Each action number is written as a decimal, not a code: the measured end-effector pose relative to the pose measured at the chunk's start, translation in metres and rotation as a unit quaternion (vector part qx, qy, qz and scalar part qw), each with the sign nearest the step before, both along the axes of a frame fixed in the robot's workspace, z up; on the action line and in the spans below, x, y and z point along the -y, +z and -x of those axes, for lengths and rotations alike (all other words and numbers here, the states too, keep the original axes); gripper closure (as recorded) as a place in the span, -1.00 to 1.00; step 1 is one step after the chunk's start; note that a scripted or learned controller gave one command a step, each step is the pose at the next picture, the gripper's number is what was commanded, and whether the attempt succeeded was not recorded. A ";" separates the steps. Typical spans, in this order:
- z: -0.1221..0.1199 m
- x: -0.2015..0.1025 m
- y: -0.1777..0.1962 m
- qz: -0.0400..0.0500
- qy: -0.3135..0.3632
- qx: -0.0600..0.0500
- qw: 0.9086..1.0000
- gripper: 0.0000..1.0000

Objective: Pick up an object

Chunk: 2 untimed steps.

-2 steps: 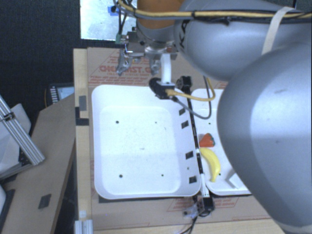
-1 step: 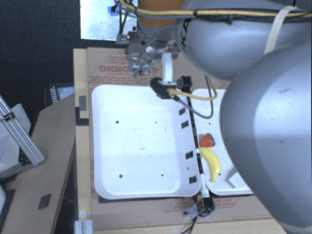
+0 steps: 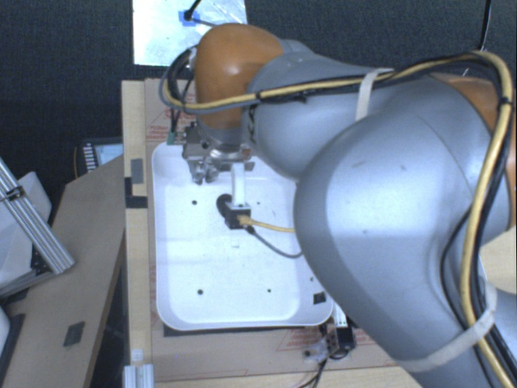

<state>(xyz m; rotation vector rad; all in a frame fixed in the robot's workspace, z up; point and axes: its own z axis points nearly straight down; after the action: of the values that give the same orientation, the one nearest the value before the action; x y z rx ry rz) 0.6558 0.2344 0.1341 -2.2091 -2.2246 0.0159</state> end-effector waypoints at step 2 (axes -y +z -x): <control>-0.004 0.000 0.021 -0.002 0.000 0.007 1.000 -1.00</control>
<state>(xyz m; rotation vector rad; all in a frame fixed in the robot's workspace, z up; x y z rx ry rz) 0.6599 0.2344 0.1551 -2.2137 -2.2295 -0.0040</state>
